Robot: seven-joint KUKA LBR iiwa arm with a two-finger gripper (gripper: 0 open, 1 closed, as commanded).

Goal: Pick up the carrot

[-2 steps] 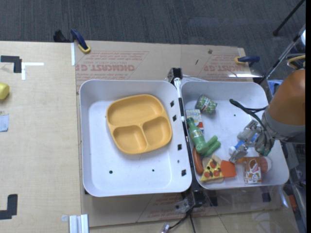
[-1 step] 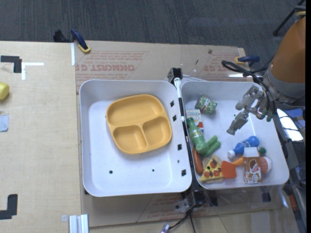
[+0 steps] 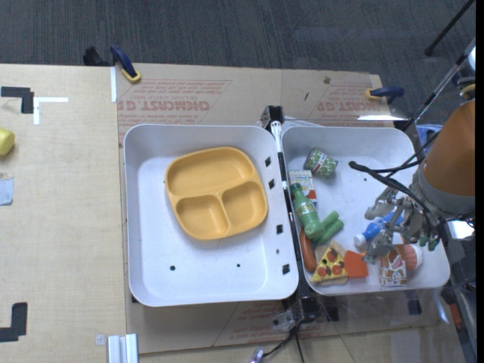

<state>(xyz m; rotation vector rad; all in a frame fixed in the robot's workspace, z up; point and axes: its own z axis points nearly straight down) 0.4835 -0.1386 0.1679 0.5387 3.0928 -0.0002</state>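
Observation:
The carrot is a slim orange-red piece lying lengthwise by the left wall of the right bin, just below a green bottle and beside a pizza slice. My gripper hangs low over the right side of that bin, well to the right of the carrot. It is above a small blue and white bottle and a red and white carton. Nothing shows between it and the carrot except an orange block.
The left bin holds a yellow divided plate. A green can and a small carton lie at the back of the right bin, with a green piece in the middle. Black cables trail over its right side.

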